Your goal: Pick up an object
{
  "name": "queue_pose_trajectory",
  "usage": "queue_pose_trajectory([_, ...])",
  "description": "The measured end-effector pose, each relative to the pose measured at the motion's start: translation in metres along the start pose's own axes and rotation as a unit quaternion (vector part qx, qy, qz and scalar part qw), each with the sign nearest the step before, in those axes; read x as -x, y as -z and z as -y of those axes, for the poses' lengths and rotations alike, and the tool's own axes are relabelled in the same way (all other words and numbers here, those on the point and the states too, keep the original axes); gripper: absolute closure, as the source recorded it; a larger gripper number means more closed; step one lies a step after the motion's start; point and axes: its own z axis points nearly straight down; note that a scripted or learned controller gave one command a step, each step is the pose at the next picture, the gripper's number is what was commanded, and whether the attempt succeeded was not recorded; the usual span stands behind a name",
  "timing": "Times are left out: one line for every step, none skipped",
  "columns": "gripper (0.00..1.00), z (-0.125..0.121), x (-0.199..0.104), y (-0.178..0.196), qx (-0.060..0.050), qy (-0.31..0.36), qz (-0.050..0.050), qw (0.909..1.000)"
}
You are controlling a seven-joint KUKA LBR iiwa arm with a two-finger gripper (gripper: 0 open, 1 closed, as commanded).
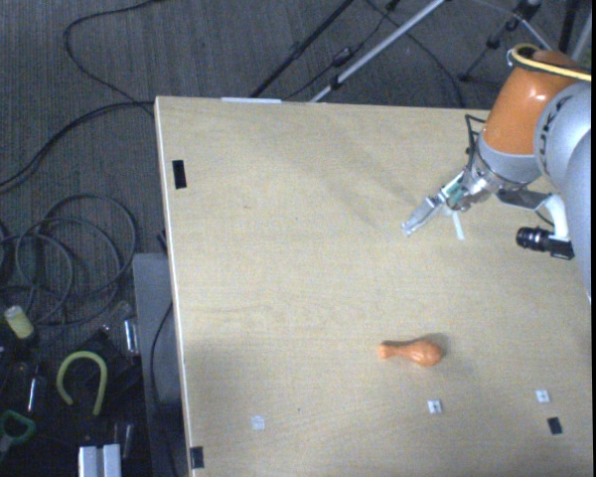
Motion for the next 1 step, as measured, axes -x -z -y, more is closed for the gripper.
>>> queue_pose_trajectory([0.00,-0.0044,-0.0077,-0.0142,0.001,0.124,0.000,0.9923])
